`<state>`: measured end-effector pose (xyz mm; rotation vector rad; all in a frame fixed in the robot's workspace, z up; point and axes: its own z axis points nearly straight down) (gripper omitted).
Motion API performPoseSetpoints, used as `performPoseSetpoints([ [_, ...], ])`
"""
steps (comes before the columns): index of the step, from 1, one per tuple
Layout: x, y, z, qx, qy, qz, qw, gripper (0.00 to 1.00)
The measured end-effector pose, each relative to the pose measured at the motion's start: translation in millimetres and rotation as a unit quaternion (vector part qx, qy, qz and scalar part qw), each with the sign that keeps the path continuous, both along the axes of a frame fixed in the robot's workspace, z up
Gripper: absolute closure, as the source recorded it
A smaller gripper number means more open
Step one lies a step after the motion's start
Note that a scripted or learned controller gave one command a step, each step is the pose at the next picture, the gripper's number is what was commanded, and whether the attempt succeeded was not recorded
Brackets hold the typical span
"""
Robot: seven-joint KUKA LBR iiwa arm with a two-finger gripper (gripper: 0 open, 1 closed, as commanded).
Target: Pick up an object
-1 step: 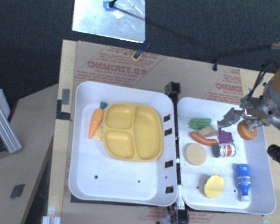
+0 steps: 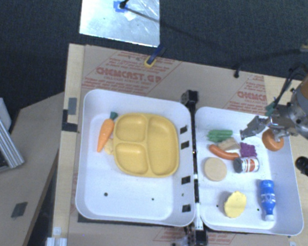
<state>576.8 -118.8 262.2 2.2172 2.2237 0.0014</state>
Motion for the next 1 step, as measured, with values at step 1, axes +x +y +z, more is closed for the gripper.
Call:
performPoseSetpoints([
  [1, -9.3, -3.2, -49.3, 0.0004, 0.002, -0.001, 1.0000, 0.00],
])
